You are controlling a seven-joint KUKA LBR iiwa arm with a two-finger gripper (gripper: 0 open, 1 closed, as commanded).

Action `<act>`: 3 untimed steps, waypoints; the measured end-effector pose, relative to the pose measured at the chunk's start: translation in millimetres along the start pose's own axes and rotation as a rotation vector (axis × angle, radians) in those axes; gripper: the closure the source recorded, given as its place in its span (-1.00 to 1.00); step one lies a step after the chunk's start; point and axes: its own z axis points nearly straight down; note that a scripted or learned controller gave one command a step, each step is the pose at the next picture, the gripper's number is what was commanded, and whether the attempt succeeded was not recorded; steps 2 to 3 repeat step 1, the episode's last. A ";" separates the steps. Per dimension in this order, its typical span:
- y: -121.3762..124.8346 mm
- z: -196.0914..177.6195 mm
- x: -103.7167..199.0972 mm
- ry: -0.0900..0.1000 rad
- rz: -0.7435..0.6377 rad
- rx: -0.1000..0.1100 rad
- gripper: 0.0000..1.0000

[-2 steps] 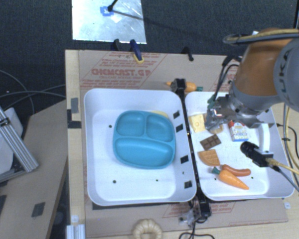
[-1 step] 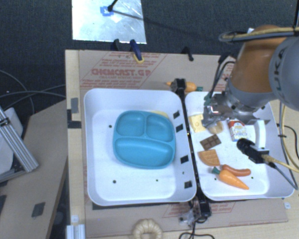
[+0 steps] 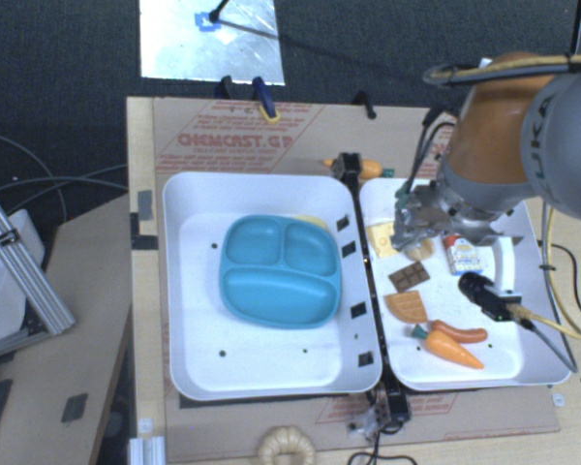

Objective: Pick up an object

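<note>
The gripper (image 3: 410, 232) hangs low over the right bin (image 3: 535, 361), at the side next to the divider, with the arm (image 3: 508, 129) bent over the bin from the right. Whether it is open or closed cannot be told: the wrist body hides the tips, and no item is seen gripped. A small tan piece (image 3: 422, 251) lies directly at the gripper and is judged the likeliest target. A yellow slab (image 3: 379, 236) lies just beside the gripper on the divider side, and a white-and-red packet (image 3: 462, 257) just beside it on the far side. Toward the camera lie a brown block (image 3: 408, 276), then a tan wedge (image 3: 407, 307), then a carrot (image 3: 451, 345), well apart from the gripper. The low, vertical approach suits flat items on the bin floor. Close neighbours risk a nudge or a double pick. The blue tray (image 3: 276, 269) sits in the left bin (image 3: 189, 260), beyond the divider.
</note>
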 end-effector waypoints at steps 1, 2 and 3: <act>-4.1 13.1 -10.3 0.000 0.006 0.001 1.00; -4.1 13.1 -10.3 0.000 0.006 0.001 1.00; -4.1 13.1 -10.3 0.000 0.006 0.001 1.00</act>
